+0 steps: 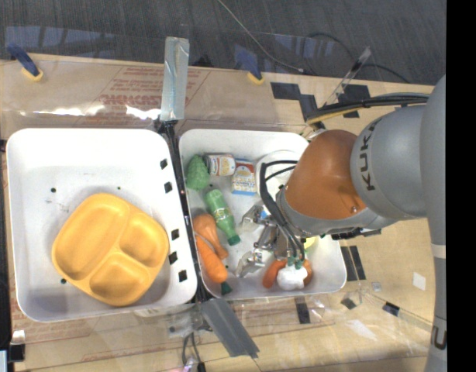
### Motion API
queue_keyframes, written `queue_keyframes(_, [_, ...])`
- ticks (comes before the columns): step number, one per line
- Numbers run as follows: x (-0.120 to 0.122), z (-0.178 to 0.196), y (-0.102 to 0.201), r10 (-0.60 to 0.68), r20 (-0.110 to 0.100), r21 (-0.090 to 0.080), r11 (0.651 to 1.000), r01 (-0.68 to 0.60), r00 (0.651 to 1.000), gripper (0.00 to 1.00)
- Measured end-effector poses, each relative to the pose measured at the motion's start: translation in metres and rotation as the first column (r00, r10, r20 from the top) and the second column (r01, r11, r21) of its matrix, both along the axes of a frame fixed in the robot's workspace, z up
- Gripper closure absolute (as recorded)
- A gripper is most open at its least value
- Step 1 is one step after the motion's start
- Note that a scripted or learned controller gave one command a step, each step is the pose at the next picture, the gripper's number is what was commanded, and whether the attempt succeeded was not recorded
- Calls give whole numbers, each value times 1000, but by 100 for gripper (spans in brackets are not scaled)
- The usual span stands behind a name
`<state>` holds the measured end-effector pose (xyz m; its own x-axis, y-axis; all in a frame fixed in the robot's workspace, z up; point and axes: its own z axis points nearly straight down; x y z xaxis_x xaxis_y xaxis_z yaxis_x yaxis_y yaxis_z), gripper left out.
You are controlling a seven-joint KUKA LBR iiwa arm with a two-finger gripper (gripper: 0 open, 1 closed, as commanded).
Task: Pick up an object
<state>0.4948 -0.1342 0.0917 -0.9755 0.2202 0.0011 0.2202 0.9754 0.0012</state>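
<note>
My gripper (263, 248) is down inside the right bin (325, 284), low in its near half, and from this slant I cannot tell how it is set – the metal parts blur together under my wrist. My orange band (323, 178) and grey arm (401, 161) cover most of the bin's right side, so the far-right wall is hidden from the camera. The open floor that I can see lies along the bin's far edge and in a small patch in the middle; the rest is crowded. Along the left wall, by the divide between the bins, a carrot (210, 256) lies lengthwise, touching or nearly touching that wall, with a green bottle (220, 214) just beside it and a green leafy toy vegetable (196, 172) further up. Near the far edge sit a small jar (221, 164) and a small printed packet (244, 178), close together. Just beside my gripper, against the near wall, lie a small red and orange piece (272, 273) and a white rounded thing (292, 278) with a bit of green on top; whether I touch either one I cannot say. The left bin (36, 161) holds a yellow divided tray (110, 248), tilted, with bare white floor all around it – plenty of space there. Both bins rest on a brown cardboard sheet (91, 84) taped to the bench, with dark carpet (106, 6) beyond and cables (362, 99) trailing toward my arm.
</note>
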Motion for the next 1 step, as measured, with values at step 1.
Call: queue_keyframes(1, [41, 2, 42, 21, 6, -6, 1000, -21, 1000, 0])
